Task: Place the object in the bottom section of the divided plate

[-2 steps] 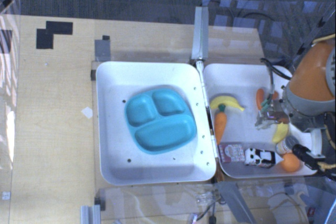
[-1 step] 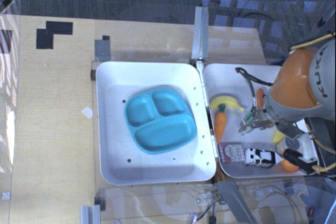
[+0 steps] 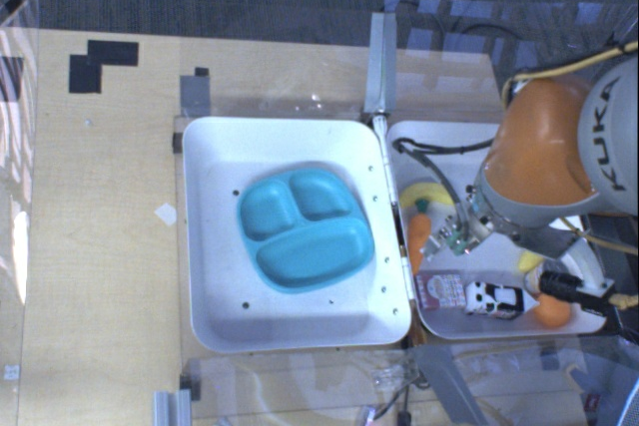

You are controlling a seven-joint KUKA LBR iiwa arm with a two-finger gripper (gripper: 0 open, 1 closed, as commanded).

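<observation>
Orange band [image 3: 539, 140] of my arm sits highest and closest to the lens, over the right bin [image 3: 439, 137], and it hides much of that bin's middle. Grey wrist housing shows just below it.

Gripper [image 3: 457, 232]: low over the left half of the right bin, pointing down and to the left. The wrist covers most of it, so I cannot tell whether it is spread, pressed together or pinching anything. Nothing can be seen held in it.

Right bin contents, as far as visible:
- carrot [image 3: 419, 232], orange with a green top, lying along the bin's left wall, just beside the gripper; contact cannot be judged.
- yellow piece [image 3: 423, 192], just above the carrot's green end, partly under a black cable [image 3: 439, 151].
- pink carton [image 3: 443, 292] near the front wall, lying flat.
- black-and-white piece [image 3: 496, 299] just right of the carton, touching or nearly touching it.
- orange ball [image 3: 552, 312] at the front right, partly behind a black fitting on my arm.
- second yellow piece [image 3: 529, 261], mostly hidden under the wrist.

Which of these is the object to be placed, I cannot tell; all of them lie in the right bin.

Left bin [image 3: 215, 304]: the blue plate [image 3: 305, 226] rests near its centre, turned slightly. Two small sections lie toward the far side. The long bottom section [image 3: 318, 256] lies toward the near side, well apart from the gripper, with the wall between the bins in between.

Both bins stand side by side on the wooden bench [image 3: 90, 244].
</observation>
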